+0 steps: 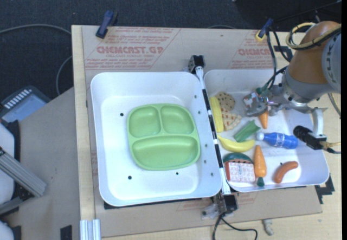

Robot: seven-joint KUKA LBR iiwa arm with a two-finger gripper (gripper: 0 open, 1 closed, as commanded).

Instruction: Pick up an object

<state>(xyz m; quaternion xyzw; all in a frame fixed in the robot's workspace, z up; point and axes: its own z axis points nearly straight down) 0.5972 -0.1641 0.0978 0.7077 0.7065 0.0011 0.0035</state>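
So the arm (317, 65) comes in from the right and its pincer (257, 101) is down in the right bin (320, 171), near the back, right above a small carrot (263, 120). Honestly can't tell if it's apart or together, too cluttered there. The rest of the toy food sits in that bin: corn cob (216, 114), banana (237, 144), blue bottle (277, 140), bigger carrot (259, 162), sausage (285, 171). The left bin (108, 98) has a green divided plate (163, 136). Both bins sit on the counter (135, 46).
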